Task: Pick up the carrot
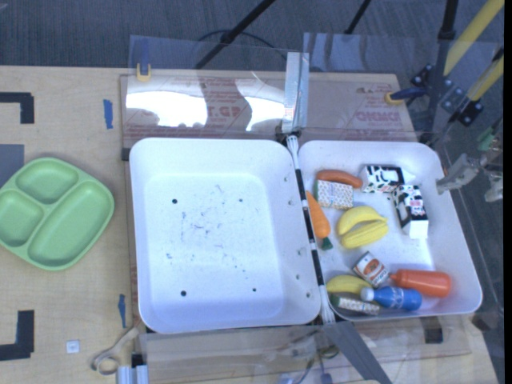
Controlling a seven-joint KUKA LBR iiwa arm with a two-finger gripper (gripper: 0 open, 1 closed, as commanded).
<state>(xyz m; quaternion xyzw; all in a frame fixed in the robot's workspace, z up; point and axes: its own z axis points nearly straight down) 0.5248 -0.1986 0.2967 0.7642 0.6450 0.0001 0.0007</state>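
The carrot (319,218) lies along the right bin's (456,238) left wall, beside the bananas (362,226). The gripper (460,173) seems to hover at that bin's far right rim, well apart; its grasp I cannot tell.

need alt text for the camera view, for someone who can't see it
A carrot lies along the left wall of the right bin, among bananas, bottles and cartons. The left bin sits beside it, and a green tray lies on the bench at far left.
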